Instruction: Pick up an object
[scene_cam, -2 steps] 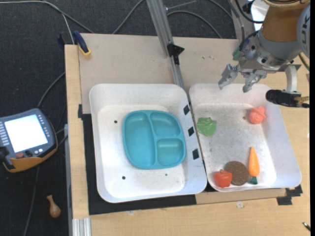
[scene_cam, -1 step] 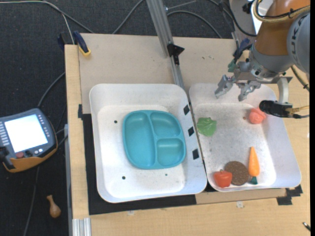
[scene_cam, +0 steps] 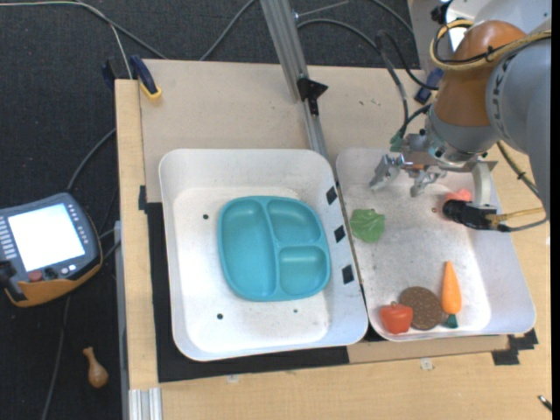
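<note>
My gripper [scene_cam: 400,177] hangs over the far end of the right bin [scene_cam: 503,274], its fingers spread open with nothing between them. A green leafy toy [scene_cam: 367,225] lies just below and left of it, near the bin's left wall. At the near end of this bin sit an orange carrot [scene_cam: 451,287], a brown round piece [scene_cam: 423,307] and a red tomato [scene_cam: 395,318], close together. A small pink-red piece [scene_cam: 461,196] lies to the right of the gripper, partly hidden by a black part.
The left bin [scene_cam: 188,322] holds a teal divided plate [scene_cam: 273,248]. A metal pole [scene_cam: 293,59] slants up from between the bins. A black part with a yellow cable [scene_cam: 472,214] crosses the right bin's far right. A pendant [scene_cam: 39,248] lies off the bench, left.
</note>
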You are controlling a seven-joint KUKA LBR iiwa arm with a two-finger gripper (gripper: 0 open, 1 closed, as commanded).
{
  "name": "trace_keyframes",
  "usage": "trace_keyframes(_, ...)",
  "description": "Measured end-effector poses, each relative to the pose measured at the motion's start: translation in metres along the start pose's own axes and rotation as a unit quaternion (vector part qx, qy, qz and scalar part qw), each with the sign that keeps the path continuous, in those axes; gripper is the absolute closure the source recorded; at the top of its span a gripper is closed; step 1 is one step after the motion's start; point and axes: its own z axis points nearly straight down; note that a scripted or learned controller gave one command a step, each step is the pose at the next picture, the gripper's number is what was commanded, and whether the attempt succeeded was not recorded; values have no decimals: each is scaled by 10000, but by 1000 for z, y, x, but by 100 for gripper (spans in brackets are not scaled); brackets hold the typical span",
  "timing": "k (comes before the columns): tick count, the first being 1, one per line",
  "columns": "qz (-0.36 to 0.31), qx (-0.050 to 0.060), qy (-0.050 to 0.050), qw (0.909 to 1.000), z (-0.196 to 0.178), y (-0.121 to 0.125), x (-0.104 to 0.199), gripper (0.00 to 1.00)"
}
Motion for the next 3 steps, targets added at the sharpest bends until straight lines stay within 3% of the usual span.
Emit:
trace_keyframes(1, -3, -2, 1, 10000, 53, -1, 1, 0)
trace_keyframes(2, -5, -46, -2, 10000, 38, 2, 1, 100)
trace_keyframes(3, -11, -71, -9, 10000, -7, 4, 5, 100)
